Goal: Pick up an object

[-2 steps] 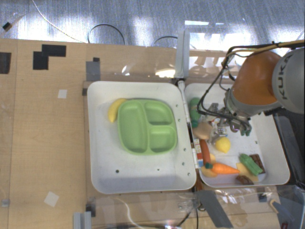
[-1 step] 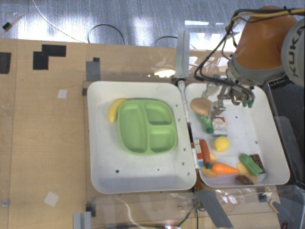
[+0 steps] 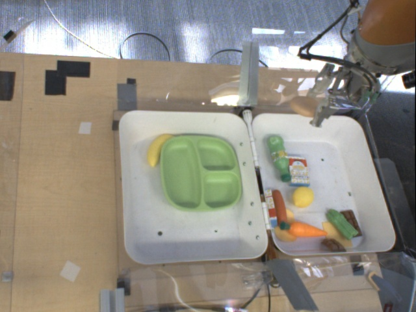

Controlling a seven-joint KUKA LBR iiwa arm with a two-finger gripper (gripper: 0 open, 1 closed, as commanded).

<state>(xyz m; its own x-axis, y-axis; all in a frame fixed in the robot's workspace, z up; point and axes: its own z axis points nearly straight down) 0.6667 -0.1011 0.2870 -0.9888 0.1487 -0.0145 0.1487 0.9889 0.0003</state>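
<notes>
The right bin (image 3: pixel 364 148) holds several toy foods: a green bottle (image 3: pixel 277 156), a small red and white box (image 3: pixel 298 171), a yellow lemon (image 3: pixel 302 197), a red sausage (image 3: pixel 279 207), an orange carrot (image 3: pixel 307 229) and a green and brown piece (image 3: pixel 344 223). My gripper (image 3: pixel 330 104) hangs above the far edge of the right bin, up and to the right of the bottle. It looks open, with nothing between its fingers.
In the left bin (image 3: pixel 140 233) lies a green divided plate (image 3: pixel 200 172), and a banana (image 3: pixel 156 148) is tucked at its upper left. A metal post (image 3: pixel 248 77) stands behind the seam between the bins. Black cables (image 3: pixel 325 34) run to the arm.
</notes>
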